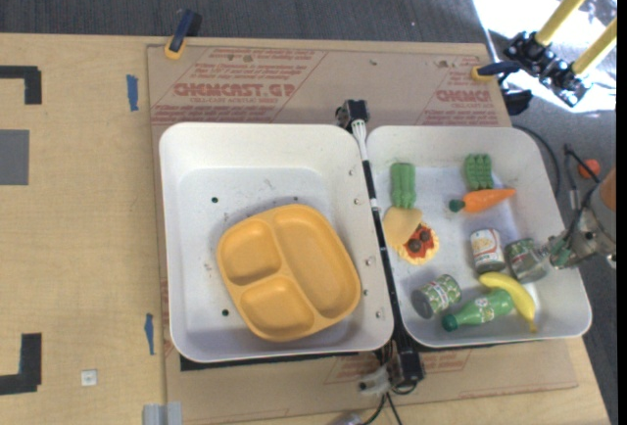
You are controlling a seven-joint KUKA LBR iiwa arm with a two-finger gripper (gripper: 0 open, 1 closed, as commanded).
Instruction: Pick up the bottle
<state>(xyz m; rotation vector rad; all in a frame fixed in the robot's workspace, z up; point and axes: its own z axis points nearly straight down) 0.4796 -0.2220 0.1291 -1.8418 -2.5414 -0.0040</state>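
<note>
Green bottle [478, 310] lying flat near front of right bin [563, 217], long axis running left-right, cap toward left, just beside banana [516, 297]. Claw [573, 250] at bin's right edge, up-right of bottle; claw state impossible to tell.

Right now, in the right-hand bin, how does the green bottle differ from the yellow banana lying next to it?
The green plastic bottle is straight, while the yellow toy banana is curved. The bottle carries a pale label around its middle; the banana is plain yellow. The bottle lies closer to the bin's front wall, the banana arcs over its right end. Both lie flat on their sides in the right white bin, close together.
</note>
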